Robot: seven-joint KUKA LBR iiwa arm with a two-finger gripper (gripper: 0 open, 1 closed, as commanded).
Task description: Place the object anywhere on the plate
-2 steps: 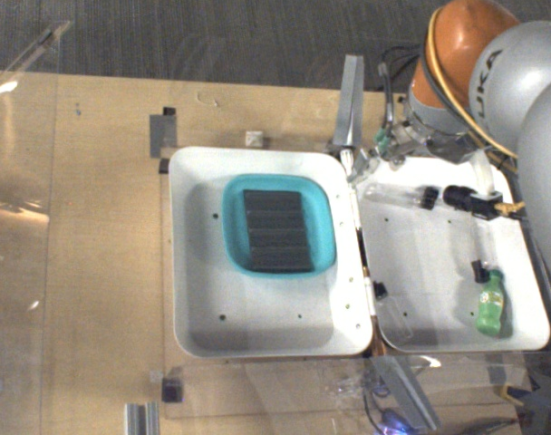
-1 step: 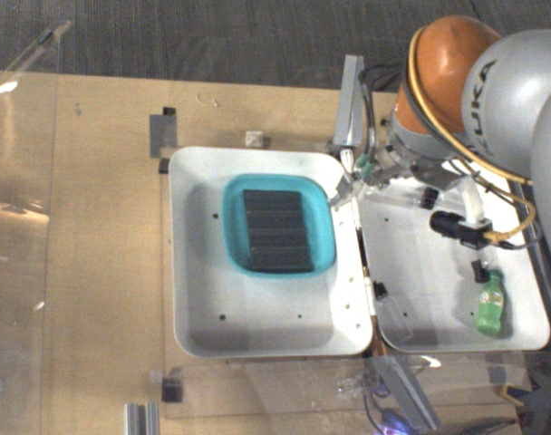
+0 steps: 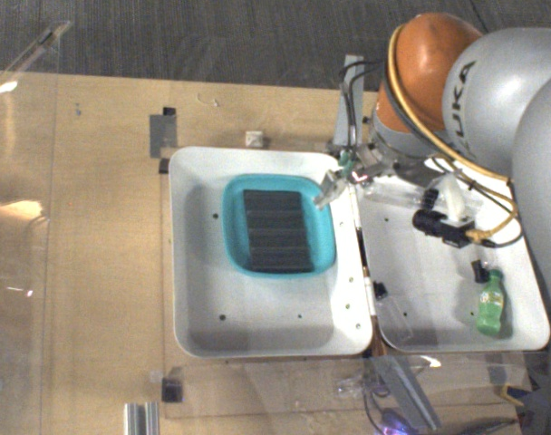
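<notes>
Green bottle (image 3: 490,304) lying well behind fingers (image 3: 331,188); finger state indiscernible; risk: arriving over teal plate (image 3: 235,234) empty-handed.

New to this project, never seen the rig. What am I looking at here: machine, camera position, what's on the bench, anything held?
One picture, taken by a fixed camera above the bench, looking down at a slant. The big grey and orange machine on the right is a robot arm. Its gripper sits near the upper right corner of the left bin, at the edge of a blue plate that carries a dark ribbed insert. I cannot tell whether the gripper holds anything. The right bin holds a green bottle-like object near its lower right corner. The job is to place an object on that plate.
</notes>
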